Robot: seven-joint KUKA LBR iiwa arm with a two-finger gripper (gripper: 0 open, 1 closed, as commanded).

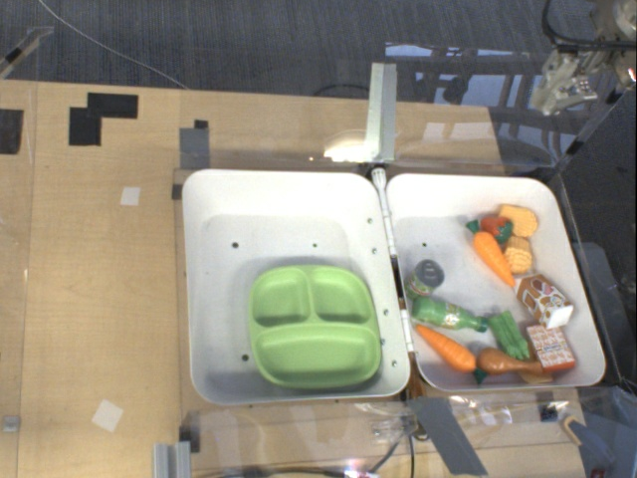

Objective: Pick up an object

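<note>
Crowding is the main risk here, I judge: the right bin (560, 229) holds its toys packed close along the far and near sides, so a closing tool could catch two at once or nudge one against the bin wall and lose it. The tool (567, 83) sits at the top right of the view, above and beyond the bins, well apart from every toy; whether it is open or closed cannot be told from here, and nothing is seen in its grip.

Any toy would serve as the object. An orange carrot (492, 256) lies at a slant near the far side, touching a corn cob (519, 256) and just beside a yellow piece (519, 219). A green bottle (447, 315) lies flat near the middle divider, with a small round grey disc (428, 273) just above it. A second carrot (445, 347) lies below the bottle, near a green vegetable (510, 333). Two small printed cartons (543, 299) sit by the right wall, one tipped against the other.

The rounded, tapered carrots look likely to roll or slip from a pinch. The disc looks too flat to grasp well. The left bin (214, 267) carries a green divided plate (315, 325), broad and low, a poor choice.
</note>
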